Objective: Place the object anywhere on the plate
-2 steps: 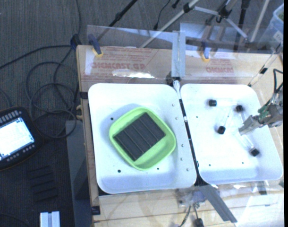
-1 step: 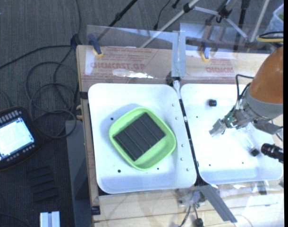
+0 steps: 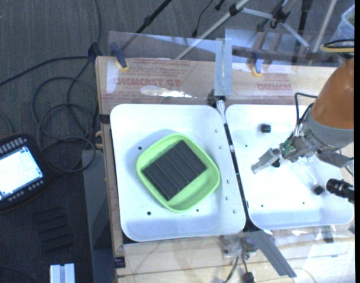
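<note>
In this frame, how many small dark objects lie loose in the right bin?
3: one small dark object near the back of the right bin, a second beside the tool, a third near the front right. The arm may hide more.

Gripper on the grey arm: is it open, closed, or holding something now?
Two-finger gripper: over the right white bin; its state cannot be told.
</note>
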